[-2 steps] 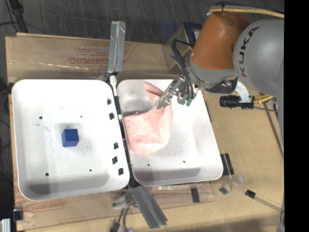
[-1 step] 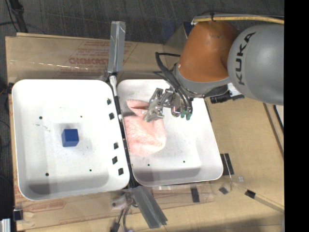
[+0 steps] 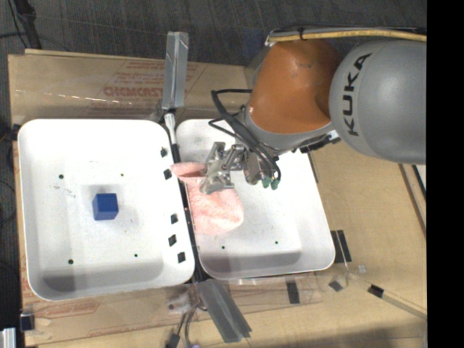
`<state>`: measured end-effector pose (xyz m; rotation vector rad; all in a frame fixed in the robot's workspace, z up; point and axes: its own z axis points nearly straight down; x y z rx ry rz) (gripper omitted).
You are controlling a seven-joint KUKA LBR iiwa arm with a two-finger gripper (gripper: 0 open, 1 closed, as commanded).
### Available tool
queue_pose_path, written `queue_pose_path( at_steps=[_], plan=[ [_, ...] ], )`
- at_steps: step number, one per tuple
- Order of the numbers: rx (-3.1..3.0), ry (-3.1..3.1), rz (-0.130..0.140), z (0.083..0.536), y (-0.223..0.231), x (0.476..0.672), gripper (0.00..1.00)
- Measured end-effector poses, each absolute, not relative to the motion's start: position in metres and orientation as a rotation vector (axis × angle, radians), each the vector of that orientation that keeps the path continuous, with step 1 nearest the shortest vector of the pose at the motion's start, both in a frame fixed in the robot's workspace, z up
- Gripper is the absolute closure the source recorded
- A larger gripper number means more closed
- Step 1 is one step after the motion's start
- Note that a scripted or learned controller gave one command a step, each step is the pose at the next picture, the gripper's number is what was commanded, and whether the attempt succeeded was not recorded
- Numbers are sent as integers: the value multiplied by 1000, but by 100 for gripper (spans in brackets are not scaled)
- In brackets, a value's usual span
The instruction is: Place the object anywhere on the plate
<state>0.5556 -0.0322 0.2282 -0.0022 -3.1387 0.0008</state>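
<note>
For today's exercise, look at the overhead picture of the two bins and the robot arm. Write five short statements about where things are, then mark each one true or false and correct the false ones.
1. A blue cube lies in the left bin. True.
2. The pink plate lies in the left bin. False: it lies in the right bin, near the divider between the bins.
3. The gripper is over the right bin, above the plate's upper end. True.
4. The blue cube rests on the plate. False: cube and plate are in separate bins.
5. The arm reaches in from the picture's left. False: it comes from the right.
</note>
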Motion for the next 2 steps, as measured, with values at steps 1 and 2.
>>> queue_pose_path(
  at_steps=[1, 2],
  plan=[
    [6, -3140, 1, 221, 17, 545, 100],
    [9, -3139, 2, 227, 65, 527, 100]
  ],
)
